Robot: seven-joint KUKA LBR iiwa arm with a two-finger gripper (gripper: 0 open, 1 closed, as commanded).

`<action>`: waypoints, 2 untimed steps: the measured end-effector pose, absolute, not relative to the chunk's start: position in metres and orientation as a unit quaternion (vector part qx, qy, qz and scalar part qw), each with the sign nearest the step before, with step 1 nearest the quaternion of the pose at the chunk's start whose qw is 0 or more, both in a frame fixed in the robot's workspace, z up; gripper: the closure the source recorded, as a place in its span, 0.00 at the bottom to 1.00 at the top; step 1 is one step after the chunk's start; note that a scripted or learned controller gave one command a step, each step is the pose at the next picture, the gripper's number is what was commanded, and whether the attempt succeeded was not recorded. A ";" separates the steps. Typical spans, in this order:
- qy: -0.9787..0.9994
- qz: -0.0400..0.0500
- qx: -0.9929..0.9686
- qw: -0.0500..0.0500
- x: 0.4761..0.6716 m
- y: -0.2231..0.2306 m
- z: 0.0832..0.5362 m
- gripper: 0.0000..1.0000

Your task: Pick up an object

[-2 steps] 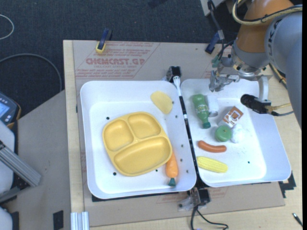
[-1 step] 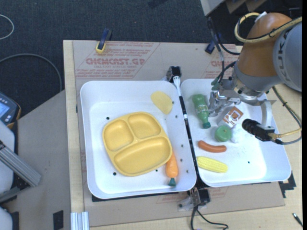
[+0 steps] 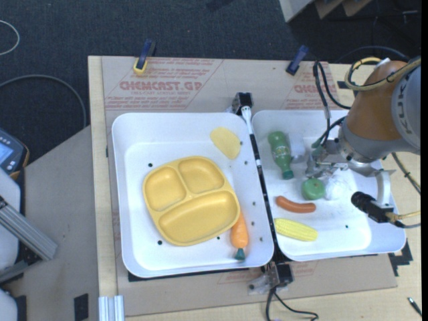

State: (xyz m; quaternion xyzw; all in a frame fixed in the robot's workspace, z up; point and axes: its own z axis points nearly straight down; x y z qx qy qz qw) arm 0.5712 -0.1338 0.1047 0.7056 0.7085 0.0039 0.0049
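Note:
My gripper (image 3: 321, 167) hangs low over the right bin (image 3: 354, 243), in its middle part, with the orange-banded arm behind it to the right. Just below the gripper and touching or nearly touching it lies a small round green object (image 3: 312, 190). A green bottle (image 3: 280, 152) lies to the gripper's left. In front of these lie a red sausage (image 3: 295, 206) and a yellow corn cob (image 3: 296, 230). Nothing can be seen held in the gripper.
The left bin (image 3: 127, 152) holds a yellow divided plate (image 3: 192, 199), a pale yellow flat piece (image 3: 226, 142) at its back right and an orange carrot (image 3: 239, 234) at its front right. A black cable end (image 3: 371, 207) hangs over the right bin's right side.

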 end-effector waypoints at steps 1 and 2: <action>0.711 0.005 0.703 0.003 0.573 -0.035 0.196 1.00; 0.710 0.000 0.704 -0.002 0.558 0.042 0.184 1.00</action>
